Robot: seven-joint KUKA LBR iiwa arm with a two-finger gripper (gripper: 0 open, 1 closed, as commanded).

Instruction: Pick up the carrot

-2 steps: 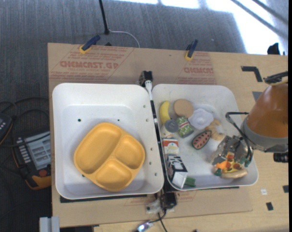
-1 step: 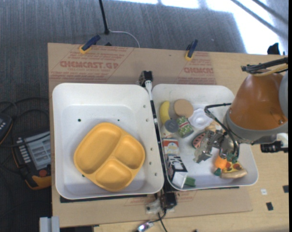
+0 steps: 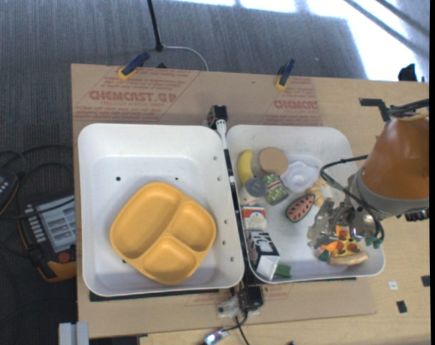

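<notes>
Camera view puts the gripper [image 3: 331,225] low in the right bin [image 3: 339,139] at four o'clock, above the pizza slice [image 3: 341,250]; I cannot tell its opening, and no carrot looks lifted yet.

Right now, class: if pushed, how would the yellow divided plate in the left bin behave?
The yellow plate looks like rigid moulded plastic, so it would probably slide whole rather than bend. It lies flat and wide in the left bin, so tipping seems unlikely. Its smooth rim may slip.
</notes>
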